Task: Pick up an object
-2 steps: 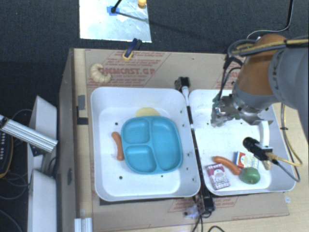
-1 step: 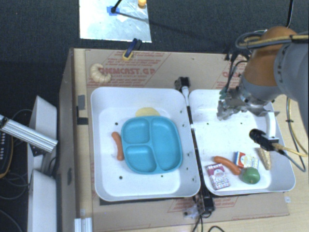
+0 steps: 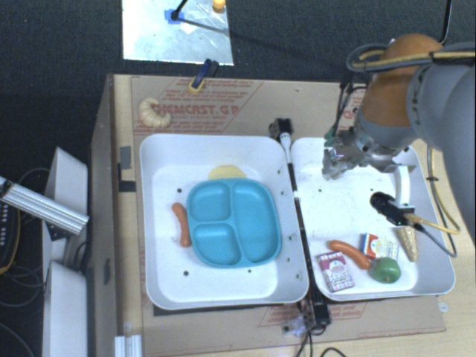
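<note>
Arm reaching in over the right bin point(image 3: 428, 270)

Gripper point(image 3: 335, 162) hangs near the bin's back-left corner, wrist bent down; can't tell how it's set, too blurry; hot dog point(image 3: 349, 253) and green apple point(image 3: 385, 271) sit up front, well apart.

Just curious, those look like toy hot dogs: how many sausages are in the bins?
2: one sausage left of the blue plate; another sausage in the right bin, near its front.

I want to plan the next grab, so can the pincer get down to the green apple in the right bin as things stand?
Probably yes. The pincer is over the right bin's far end with bare floor below, while the green apple lies uncovered near the front. A sausage and small carton crowd it, so finger room looks tight.
</note>
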`<action>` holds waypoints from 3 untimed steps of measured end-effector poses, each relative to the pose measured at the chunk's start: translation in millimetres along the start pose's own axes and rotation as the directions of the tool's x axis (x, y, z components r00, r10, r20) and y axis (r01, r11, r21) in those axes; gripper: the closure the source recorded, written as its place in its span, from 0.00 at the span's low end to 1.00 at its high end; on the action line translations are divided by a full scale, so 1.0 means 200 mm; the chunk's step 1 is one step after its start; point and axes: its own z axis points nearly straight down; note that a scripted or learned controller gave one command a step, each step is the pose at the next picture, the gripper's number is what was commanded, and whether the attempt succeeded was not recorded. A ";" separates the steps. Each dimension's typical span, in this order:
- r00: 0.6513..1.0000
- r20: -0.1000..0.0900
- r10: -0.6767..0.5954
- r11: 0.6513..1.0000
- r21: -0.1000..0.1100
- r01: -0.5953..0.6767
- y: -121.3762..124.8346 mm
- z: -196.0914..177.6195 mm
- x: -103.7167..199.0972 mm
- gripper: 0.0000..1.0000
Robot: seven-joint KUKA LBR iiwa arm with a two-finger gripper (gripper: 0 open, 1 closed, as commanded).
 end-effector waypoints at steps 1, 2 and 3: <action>1.000 0.001 0.002 1.000 0.000 -0.002 0.12 0.00 -0.11 1.00; 1.000 0.000 -0.001 1.000 0.000 0.001 0.23 0.00 0.08 1.00; 1.000 0.001 0.000 1.000 -0.002 0.000 0.32 -0.14 0.10 1.00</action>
